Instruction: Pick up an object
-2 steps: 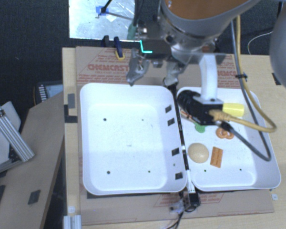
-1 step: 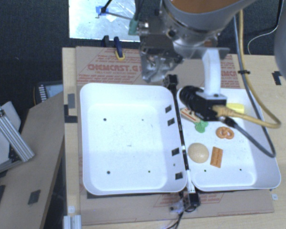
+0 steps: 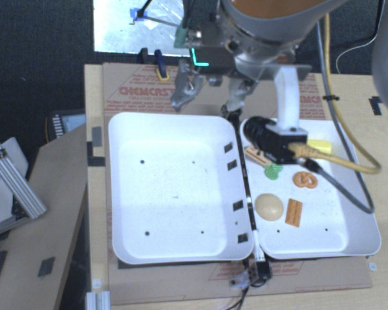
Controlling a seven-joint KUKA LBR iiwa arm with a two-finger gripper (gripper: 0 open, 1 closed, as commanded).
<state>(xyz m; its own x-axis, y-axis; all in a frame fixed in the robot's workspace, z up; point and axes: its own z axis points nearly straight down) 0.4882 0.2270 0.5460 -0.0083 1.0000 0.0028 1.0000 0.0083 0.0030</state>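
With its two-finger gripper spread open and holding nothing, the arm should descend squarely over the round beige ball in the right bin.

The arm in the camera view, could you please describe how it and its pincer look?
The arm is a broad grey housing with an orange band across its top. Below it hang two metallic grey fingers of the pincer, beside a small cyan-green light. A yellow cable and a grey cable trail off to the right.
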